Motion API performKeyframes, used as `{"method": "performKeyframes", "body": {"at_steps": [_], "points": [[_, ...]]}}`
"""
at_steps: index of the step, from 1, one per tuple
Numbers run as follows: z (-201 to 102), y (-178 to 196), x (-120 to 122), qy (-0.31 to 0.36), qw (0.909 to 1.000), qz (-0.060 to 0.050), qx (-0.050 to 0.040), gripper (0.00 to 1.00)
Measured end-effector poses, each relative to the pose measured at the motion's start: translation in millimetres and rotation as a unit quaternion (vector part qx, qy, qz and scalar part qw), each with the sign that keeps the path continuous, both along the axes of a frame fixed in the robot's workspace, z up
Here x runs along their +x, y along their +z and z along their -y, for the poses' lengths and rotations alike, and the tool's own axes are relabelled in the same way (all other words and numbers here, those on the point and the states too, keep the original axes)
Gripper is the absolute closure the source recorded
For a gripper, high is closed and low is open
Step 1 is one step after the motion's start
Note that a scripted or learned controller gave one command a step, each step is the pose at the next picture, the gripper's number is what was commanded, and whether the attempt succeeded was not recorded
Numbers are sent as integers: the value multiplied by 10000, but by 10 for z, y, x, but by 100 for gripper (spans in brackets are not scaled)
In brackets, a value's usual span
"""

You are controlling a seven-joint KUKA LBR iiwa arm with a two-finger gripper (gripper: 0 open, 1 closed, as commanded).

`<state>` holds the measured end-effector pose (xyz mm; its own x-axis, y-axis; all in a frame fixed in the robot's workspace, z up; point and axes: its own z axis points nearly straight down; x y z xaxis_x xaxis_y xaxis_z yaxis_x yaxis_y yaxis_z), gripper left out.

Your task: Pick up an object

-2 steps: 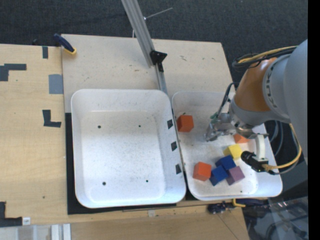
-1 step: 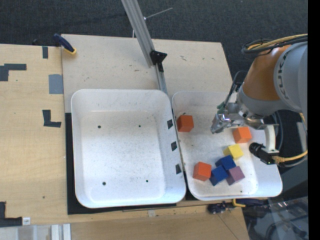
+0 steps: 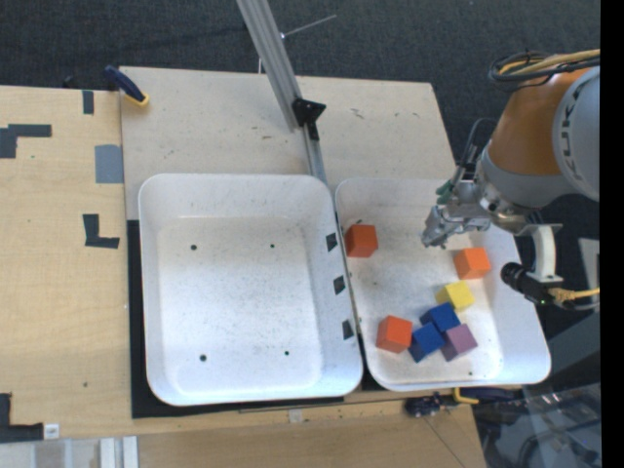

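Orange cube [image 3: 472, 262] just beside gripper [image 3: 441, 234] | jaws' state: cannot tell | risk: off-centre descent nudges cube away; grasp misses

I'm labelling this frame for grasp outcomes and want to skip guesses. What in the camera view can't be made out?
- End effector: small and dark against its own mount, so the camera view leaves it unclear whether anything sits in it.
- Two blue blocks: they overlap, and the purple block hides part of one.
- Arm: cut off by the right edge of the view.
- Clamp on the bench: too small to identify surely.
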<state>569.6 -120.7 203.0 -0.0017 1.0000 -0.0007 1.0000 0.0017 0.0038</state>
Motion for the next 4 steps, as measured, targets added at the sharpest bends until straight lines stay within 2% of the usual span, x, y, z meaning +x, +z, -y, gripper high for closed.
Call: {"method": "performKeyframes", "body": {"at_steps": [1,2,3,4], "points": [[-4,333,9,0,10000,-5,2,100],[-562,409,171,27,10000,-18,15,100],[-992,395,247,20,10000,-25,8,100],[-1568,256,354,26,10000,-31,8,100]]}}
